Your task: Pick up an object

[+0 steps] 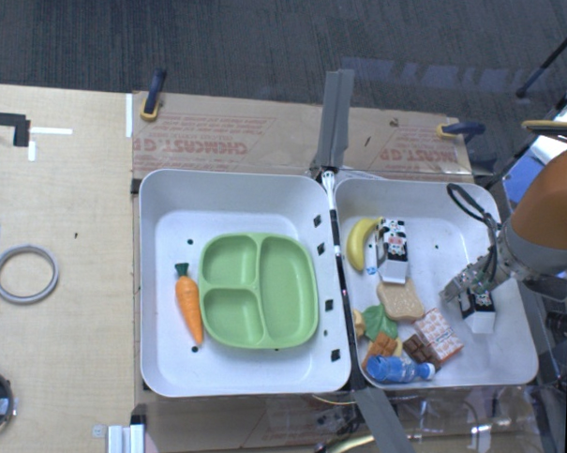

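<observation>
end effector (473,293) hung low near the right bin's (517,358) right wall; finger state could not be told. nearest object, the chocolate block (434,336), lay just toward the near-left of it, long axis diagonal.

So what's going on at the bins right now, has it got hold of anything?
The arm's end effector is low in the right bin, on its right side, with nothing visibly held. The toy food sits apart to its left: a banana, a milk carton, a bread slice, a chocolate bar and a blue bottle. The left bin holds a green divided plate with a carrot beside it.
</observation>
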Controlling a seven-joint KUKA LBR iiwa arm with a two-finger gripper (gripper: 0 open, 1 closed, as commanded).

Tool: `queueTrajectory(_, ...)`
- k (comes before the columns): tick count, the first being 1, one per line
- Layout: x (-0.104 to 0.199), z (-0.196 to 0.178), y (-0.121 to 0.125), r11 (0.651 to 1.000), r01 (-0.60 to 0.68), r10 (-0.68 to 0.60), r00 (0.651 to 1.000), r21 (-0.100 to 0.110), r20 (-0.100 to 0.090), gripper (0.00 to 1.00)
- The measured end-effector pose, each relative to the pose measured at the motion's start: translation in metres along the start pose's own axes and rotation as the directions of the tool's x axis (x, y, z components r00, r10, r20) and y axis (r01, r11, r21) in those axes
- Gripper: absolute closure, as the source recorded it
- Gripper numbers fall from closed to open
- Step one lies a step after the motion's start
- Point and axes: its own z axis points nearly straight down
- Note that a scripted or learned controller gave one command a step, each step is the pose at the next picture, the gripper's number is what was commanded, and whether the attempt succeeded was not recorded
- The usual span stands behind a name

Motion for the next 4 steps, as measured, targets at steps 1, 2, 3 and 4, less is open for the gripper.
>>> queueTrajectory(1,-0.005,-0.001,0.124,0.996,-0.093,0.093,0.996,-0.001,0.002,0.00)
queueTrajectory(2,-0.006,-0.014,0.132,0.965,-0.263,0.263,0.965,0.001,0.002,0.00)
queueTrajectory(3,-0.075,-0.005,0.091,0.856,-0.517,0.517,0.856,0.000,0.002,0.00)
queueTrajectory(4,-0.052,-0.001,0.104,0.582,-0.813,0.813,0.582,0.001,0.002,0.00)
